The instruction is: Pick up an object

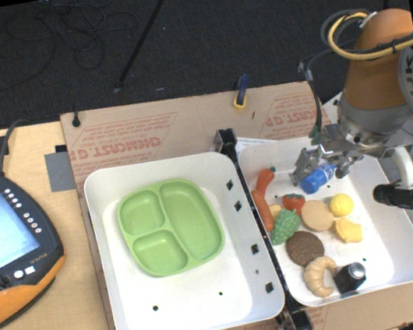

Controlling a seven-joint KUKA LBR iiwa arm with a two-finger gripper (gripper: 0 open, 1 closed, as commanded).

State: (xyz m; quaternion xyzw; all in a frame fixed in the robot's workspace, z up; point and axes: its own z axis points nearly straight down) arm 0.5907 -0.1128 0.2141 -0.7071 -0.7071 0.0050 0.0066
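My gripper [317,172] hangs over the upper part of the right bin [399,245], and a small blue object [319,178] sits between its fingers, so it is shut on it. Below it in the bin lie an orange carrot-like piece [262,191], a red piece [294,202], a green broccoli [285,226], a tan round piece [317,216], a yellow lemon [341,204], a yellow chunk [350,230], a brown patty [305,246], a croissant [319,275] and a black can [350,277].
The left bin [184,306] holds a green divided plate [171,226]. A black divider bar [252,223] runs between the bins. A teach pendant [7,243] lies at the far left. A blue-and-yellow clamp [240,92] sits on the cardboard behind the bins.
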